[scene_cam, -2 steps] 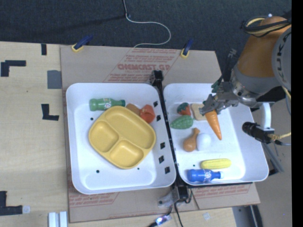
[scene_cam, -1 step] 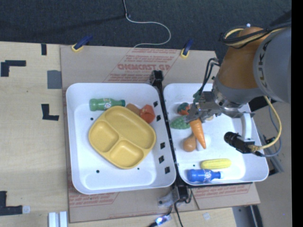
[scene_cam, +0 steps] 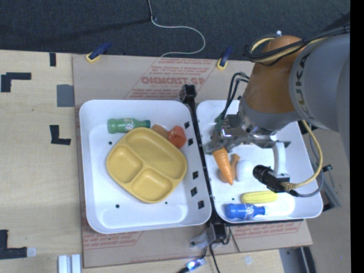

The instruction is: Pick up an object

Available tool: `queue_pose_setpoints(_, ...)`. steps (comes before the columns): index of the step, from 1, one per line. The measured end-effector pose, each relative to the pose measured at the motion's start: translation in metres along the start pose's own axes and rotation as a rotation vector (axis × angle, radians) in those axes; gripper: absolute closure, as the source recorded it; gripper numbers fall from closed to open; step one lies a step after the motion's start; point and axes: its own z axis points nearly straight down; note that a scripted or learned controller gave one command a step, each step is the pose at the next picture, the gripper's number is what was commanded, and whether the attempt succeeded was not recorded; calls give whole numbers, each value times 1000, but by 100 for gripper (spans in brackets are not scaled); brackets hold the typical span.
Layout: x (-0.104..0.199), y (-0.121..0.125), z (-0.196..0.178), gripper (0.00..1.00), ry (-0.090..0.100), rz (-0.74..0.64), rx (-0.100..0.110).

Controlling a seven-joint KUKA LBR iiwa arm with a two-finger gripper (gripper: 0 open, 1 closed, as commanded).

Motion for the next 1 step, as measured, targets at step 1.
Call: queue_pose_setpoints(1, -8, 12, 13, 100, -4, 5, -1)
